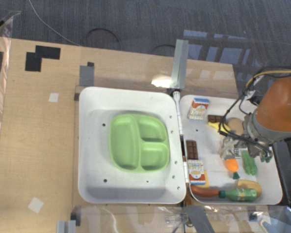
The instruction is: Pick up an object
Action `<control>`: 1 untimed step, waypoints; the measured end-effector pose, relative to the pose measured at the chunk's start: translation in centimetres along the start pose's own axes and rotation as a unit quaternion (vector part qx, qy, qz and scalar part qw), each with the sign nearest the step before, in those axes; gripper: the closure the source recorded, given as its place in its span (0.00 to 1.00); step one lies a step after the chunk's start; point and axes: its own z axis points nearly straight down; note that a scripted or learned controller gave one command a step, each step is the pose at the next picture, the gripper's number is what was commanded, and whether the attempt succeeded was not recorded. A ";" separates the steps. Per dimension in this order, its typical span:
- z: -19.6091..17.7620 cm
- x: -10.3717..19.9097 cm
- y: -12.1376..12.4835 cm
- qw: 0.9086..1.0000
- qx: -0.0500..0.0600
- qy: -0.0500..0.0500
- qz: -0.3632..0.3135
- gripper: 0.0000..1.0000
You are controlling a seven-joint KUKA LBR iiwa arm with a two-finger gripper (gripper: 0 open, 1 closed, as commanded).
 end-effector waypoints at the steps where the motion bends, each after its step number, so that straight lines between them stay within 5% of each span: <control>1: -18.0 -0.9 -3.7 0.998 0.003 -0.001 -0.064 1.00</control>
